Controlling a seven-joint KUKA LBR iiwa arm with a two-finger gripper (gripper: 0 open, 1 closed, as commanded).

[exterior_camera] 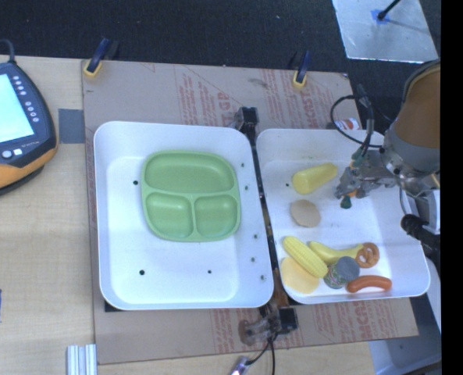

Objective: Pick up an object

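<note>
The right bin (395, 233) holds toy food. A yellow lemon-like piece (314, 178) lies at its upper middle and a tan cookie (304, 213) just below it. A corn cob (304, 255), a banana (333, 251), a pretzel (367, 252), a yellow disc (296, 278), a grey round piece (342, 272) and an orange sausage (368, 285) crowd the near end. My gripper (350, 194) hangs over the bin's upper right, just right of the lemon-like piece, pointing down-left. Nothing shows between its tips.
The left bin (114, 233) carries a green divided plate (191, 195). A teach pendant (12, 127) lies at the far left of the bench. Clamps (97, 57) hold the board's back edge. Cables (348, 112) loop behind the right bin.
</note>
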